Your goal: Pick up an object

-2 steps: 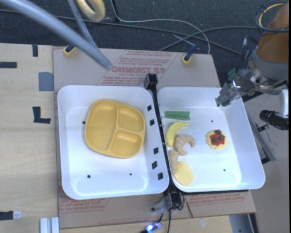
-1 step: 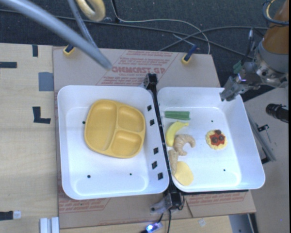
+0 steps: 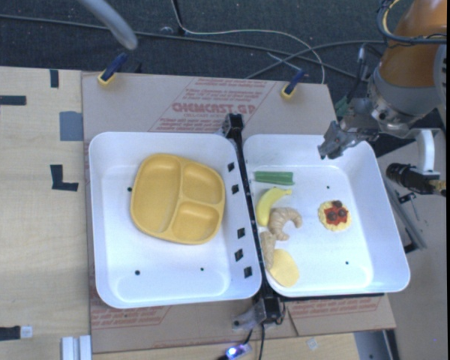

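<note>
A bench seen from above at a slant carries 2 shallow white bins side by side on a sheet of brown cardboard with red lettering.

The left bin holds 1 yellow plate with 3 compartments, lying flat and turned a little askew.

The right bin holds 5 small toy foods. A green flat piece lies near the bin's far left corner. Just below it a yellow banana curves down along the left wall. A tan croissant-like piece touches the banana's lower right side. Below that a tan strip runs toward the near edge and meets a pale yellow oval slice. Well apart from this cluster, toward the middle right of the bin, sits a small round tart with a red and dark topping.

The arm enters from the upper right, its orange and grey body bulking above the bin's far right corner. It slopes down and to the left, ending in the dark gripper, which hangs over the far rim of the right bin, beside that corner. The gripper points down and left toward the bin floor. Nothing is seen between its fingers, and how wide the fingers stand cannot be told from this angle. The gripper is well apart from every toy food; the tart is the nearest, lower in the bin.

Dark cables cross the dark floor beyond the bench.
</note>
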Robot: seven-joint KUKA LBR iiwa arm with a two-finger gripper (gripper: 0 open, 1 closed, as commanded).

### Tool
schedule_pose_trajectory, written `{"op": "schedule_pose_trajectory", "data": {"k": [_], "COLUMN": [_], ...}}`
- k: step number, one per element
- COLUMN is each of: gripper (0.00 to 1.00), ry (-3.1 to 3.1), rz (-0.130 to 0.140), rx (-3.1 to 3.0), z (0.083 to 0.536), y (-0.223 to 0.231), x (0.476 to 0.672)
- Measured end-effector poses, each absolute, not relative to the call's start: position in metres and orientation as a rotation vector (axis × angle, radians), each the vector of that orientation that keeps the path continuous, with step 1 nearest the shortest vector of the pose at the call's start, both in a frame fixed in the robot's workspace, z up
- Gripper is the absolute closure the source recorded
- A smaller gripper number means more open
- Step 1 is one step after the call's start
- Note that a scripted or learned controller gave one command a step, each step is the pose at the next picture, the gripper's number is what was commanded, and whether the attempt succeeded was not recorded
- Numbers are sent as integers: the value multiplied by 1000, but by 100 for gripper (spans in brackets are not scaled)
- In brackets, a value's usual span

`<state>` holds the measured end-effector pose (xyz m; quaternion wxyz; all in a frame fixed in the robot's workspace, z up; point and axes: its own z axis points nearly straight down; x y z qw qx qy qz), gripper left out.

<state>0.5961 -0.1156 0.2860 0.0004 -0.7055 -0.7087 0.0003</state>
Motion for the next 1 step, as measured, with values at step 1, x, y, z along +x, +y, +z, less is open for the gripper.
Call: {"op": "schedule_pose_trajectory", "data": {"k": [1], "gripper": [100], "ry": [-2226], "rz": [3], "rx": [-2213], "z": [272], "y": [-61], "x": [578]}}
